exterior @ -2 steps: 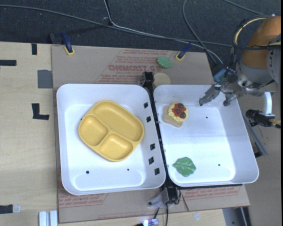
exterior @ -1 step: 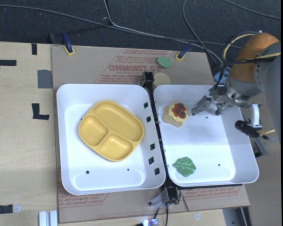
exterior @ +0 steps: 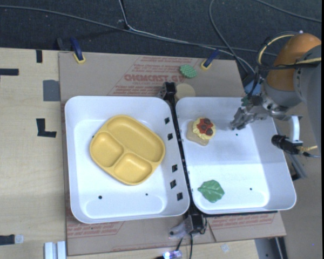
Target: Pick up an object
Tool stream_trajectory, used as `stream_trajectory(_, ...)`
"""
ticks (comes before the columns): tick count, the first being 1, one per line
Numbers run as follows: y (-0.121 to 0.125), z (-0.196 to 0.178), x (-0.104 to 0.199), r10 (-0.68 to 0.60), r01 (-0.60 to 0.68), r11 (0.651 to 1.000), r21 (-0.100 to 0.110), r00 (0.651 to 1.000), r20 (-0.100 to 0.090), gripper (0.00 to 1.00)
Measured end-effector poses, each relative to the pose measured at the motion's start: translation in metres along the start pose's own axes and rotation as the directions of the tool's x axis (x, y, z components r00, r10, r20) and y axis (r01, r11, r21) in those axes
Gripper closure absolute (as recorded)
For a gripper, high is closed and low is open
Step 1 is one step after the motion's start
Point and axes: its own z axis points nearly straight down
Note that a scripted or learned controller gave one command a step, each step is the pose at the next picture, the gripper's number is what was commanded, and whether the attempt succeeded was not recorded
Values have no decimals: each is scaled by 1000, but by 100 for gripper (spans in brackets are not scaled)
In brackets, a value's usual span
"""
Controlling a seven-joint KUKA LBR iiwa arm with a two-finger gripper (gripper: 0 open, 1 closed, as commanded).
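Apparently bare gripper [exterior: 239, 121] above right bin [exterior: 270, 198]

Two white bins [exterior: 75, 161] here, on a brown cardboard sheet [exterior: 140, 74] with red print. Yellow divided plate [exterior: 127, 149] in the left one. In the right, a tan toy [exterior: 202, 130] topped red, and a green leafy piece [exterior: 211, 190]. Pale wood counter [exterior: 21, 161], black marks.

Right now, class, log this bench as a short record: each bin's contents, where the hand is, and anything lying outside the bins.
left bin: yellow divided plate, three compartments
right bin: toy pastry with red topping near back left; green leaf-shaped toy near front
hand: over right bin's back, right of the pastry, apart from it
outside bins: small green round object on the cardboard behind
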Motion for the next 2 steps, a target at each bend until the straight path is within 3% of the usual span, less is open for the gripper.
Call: stream_trajectory(2, 13, -109, -2, 2, -2, 1000, -6, 1000, 0, 100)
